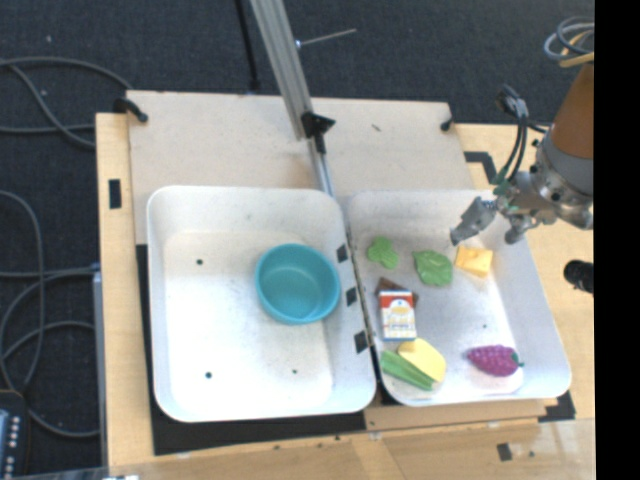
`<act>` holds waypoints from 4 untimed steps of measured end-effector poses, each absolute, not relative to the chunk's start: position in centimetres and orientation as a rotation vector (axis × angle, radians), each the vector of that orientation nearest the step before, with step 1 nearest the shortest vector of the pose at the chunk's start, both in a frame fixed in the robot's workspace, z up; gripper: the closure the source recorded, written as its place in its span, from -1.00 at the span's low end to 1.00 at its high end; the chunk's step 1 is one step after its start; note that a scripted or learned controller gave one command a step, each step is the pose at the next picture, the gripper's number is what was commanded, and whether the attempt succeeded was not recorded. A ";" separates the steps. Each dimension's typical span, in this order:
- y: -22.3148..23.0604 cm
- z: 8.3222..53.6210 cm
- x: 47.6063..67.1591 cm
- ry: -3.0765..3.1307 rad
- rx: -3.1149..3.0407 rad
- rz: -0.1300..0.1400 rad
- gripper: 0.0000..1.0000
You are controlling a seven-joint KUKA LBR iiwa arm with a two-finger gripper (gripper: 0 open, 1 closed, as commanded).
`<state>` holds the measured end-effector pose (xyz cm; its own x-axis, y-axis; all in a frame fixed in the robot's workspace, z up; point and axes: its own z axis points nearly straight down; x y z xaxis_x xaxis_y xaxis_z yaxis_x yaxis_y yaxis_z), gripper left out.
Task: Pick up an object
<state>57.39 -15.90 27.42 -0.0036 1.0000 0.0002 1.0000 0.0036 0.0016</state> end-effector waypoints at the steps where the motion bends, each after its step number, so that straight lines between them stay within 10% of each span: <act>1: -15.9 27.4 57.4 2.224 2.217 0.003 -1.00; 4: -16.1 10.6 57.4 2.217 2.223 -0.003 -1.00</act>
